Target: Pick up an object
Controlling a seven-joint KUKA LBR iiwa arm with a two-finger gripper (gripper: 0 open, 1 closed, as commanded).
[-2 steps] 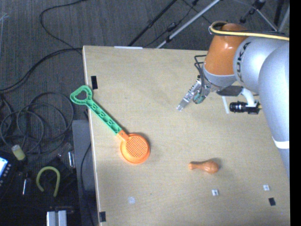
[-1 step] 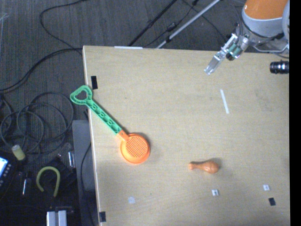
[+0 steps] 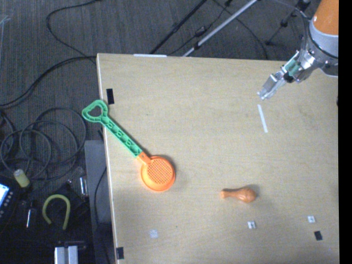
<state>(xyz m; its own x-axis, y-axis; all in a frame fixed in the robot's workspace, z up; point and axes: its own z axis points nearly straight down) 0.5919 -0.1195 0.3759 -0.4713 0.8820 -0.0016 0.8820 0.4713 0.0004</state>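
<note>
You are looking down on a pale wooden board [image 3: 220, 92] that covers most of the bench, its left edge running from the upper middle down to the bottom of the view, with dark carpet and loops of black cable [image 3: 33, 142] beyond it on the left. The arm [image 3: 325, 21] comes in at the upper right corner, its orange band showing above the grey wrist, and the gripper [image 3: 266, 93] points down and to the left over the board's upper right part, well apart from every object. You cannot tell from this angle whether its jaws are released or clenched; nothing shows between them. The largest object you have is the strainer toy [image 3: 129, 146], lying flat near the board's left edge, its green handle running up and left past the edge and its round orange mesh head lower right. The small orange pear-shaped piece [image 3: 240, 194] lies on its side toward the lower middle, right of the strainer head. Just below the gripper a thin white stick [image 3: 262, 118] lies on the board, slightly tilted.
</note>
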